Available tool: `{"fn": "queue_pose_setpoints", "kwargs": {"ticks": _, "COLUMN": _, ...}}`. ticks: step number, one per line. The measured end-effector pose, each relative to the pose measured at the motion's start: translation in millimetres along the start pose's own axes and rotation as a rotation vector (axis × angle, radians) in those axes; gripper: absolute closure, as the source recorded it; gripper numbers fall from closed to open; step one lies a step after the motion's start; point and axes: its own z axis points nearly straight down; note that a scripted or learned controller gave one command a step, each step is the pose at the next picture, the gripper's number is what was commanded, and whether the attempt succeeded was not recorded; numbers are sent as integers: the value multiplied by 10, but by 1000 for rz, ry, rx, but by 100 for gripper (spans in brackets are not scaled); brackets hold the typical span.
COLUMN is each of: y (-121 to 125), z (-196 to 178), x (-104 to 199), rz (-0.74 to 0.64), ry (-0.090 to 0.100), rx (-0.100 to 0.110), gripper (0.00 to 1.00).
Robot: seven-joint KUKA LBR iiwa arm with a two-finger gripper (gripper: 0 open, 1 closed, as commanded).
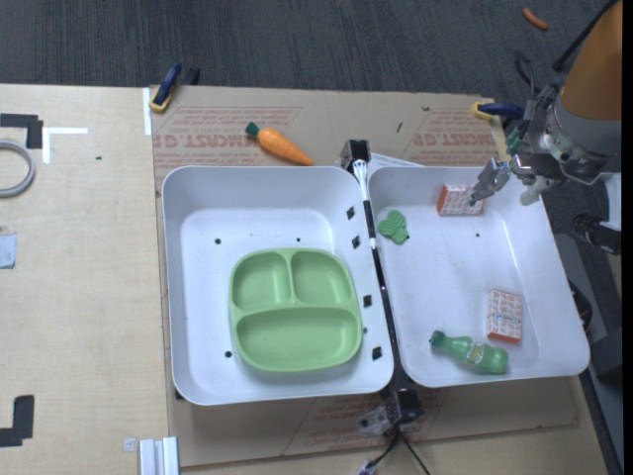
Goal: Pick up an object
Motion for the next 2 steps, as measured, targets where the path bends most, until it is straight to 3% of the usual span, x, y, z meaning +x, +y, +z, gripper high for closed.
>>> {"fn": "queue_pose_setpoints", "kwargs": {"ticks": 1, "y": -649, "z": 332, "x": -108, "rz": -76, "ry": 0, "rx": 0, "gripper": 0}}
{"fn": "queue_pose_setpoints", "kwargs": {"ticks": 2, "y": -1134, "z": 623, "x": -23, "rz": -317, "ry": 0, "rx": -1, "gripper": 0}}
